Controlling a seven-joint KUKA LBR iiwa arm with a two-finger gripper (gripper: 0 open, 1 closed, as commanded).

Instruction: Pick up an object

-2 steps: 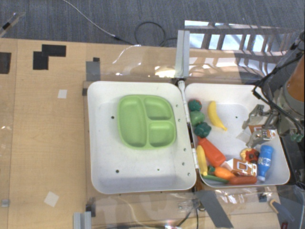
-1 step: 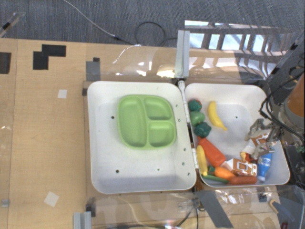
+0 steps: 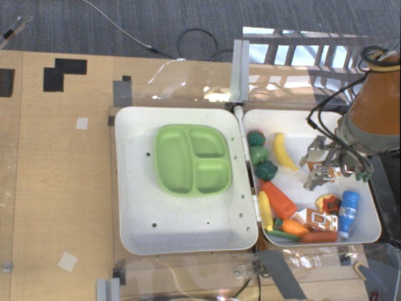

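Note:
My gripper (image 3: 317, 167) hangs over the middle of the right bin (image 3: 294, 119), its metal fingers pointing down and left over bare bin floor. Nothing shows between them. Toy food lies around it: a yellow banana (image 3: 285, 151) to its left, two green broccoli pieces (image 3: 257, 138) (image 3: 265, 168) by the bin's left wall, an orange-red bottle (image 3: 279, 199), a corn cob (image 3: 265, 209), a blue bottle (image 3: 348, 213) at the lower right, a small round orange toy (image 3: 329, 202), a carton (image 3: 321, 219) and a carrot (image 3: 294, 227) near the front.
The left bin (image 3: 135, 199) holds a green divided plate (image 3: 193, 159). A metal divider (image 3: 245, 162) separates the bins. The orange-banded arm (image 3: 376, 105) and its black cables (image 3: 326, 115) stand over the right bin's far right side. Wooden bench surface (image 3: 56, 168) lies to the left.

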